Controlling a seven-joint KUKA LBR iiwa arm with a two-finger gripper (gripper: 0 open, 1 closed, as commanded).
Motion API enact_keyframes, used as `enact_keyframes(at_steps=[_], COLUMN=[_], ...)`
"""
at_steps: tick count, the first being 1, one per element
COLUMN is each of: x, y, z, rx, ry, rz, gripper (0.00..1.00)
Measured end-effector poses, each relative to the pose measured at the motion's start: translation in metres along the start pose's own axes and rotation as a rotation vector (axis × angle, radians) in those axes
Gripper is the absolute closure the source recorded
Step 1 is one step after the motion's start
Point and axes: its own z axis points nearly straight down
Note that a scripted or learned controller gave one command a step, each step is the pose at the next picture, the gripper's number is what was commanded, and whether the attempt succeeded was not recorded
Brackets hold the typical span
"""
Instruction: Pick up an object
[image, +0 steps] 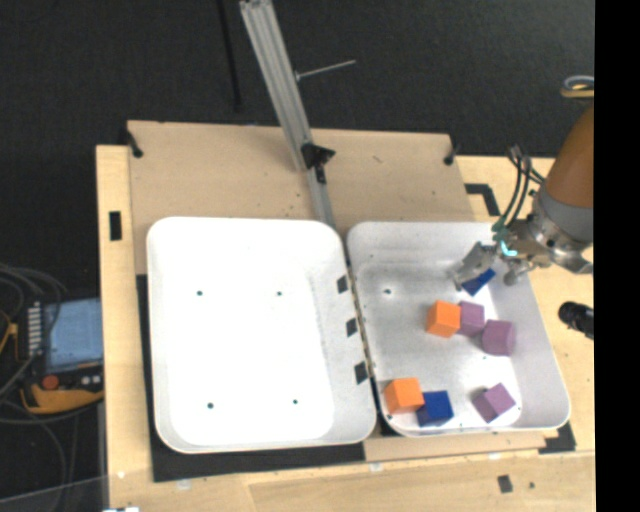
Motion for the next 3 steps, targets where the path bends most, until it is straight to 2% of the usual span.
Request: enact_keyframes(at_steps=[1, 2, 3], x=[0.0, 0.008, 0.006], y=[0.001, -0.004, -0.002], z=[-0.003, 0.053, 0.102], rx=[-0.004, 0.001, -0.01], ry=[-0.002, -0.001, -0.004], rz=[-0.002, 0.001, 0.004], gripper=[0.0, 0.0, 0.0])
